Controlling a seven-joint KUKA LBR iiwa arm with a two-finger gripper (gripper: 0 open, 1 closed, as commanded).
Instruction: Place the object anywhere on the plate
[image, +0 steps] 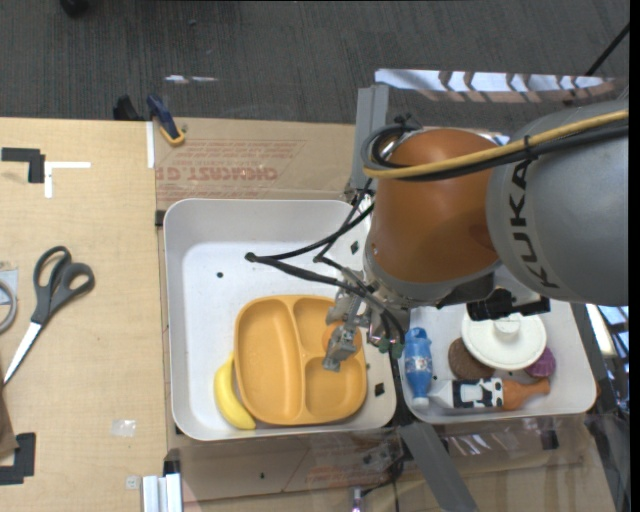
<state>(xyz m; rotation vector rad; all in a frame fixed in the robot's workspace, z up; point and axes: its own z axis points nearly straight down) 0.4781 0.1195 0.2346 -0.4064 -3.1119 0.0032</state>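
Observation:
A yellow divided plate (285, 365) lies in the left white bin (195, 330), toward its front. A yellow banana (229, 398) rests against the plate's front-left rim, on the bin floor and partly tucked under the rim. My gripper (340, 347) hangs low over the plate's right compartment, close to the divider. The large orange and grey wrist (440, 215) above covers the bin's right side. I see no object at the gripper's tip.
The right bin (580, 400) holds a blue bottle (416, 362), a white cup (506, 339), a brown disc, a purple piece and a black-and-white toy (474, 394). Black cables (295, 258) trail over the left bin. Scissors (48, 290) lie on the bench at left.

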